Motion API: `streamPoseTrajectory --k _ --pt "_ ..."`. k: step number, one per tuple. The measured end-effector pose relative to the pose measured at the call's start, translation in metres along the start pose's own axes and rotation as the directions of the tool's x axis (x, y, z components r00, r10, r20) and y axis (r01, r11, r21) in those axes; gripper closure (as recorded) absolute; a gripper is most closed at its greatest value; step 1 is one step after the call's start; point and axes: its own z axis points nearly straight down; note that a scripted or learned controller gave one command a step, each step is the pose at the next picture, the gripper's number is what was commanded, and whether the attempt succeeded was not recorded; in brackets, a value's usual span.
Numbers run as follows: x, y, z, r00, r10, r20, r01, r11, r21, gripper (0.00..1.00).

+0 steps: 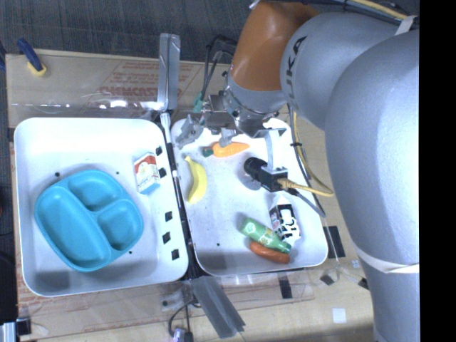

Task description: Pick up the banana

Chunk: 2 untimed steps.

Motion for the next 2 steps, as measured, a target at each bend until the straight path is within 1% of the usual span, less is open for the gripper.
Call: streamPoseTrajectory --k 1,2 --pt "-0.050 -0.029 0.057 0.997 0.080 -0.001 -0.080 0.997 0.004 0.00" --pt "-0.117 0.005 0.006 0.756 0.655 -0.002 -0.655 0.756 0.002 0.00"
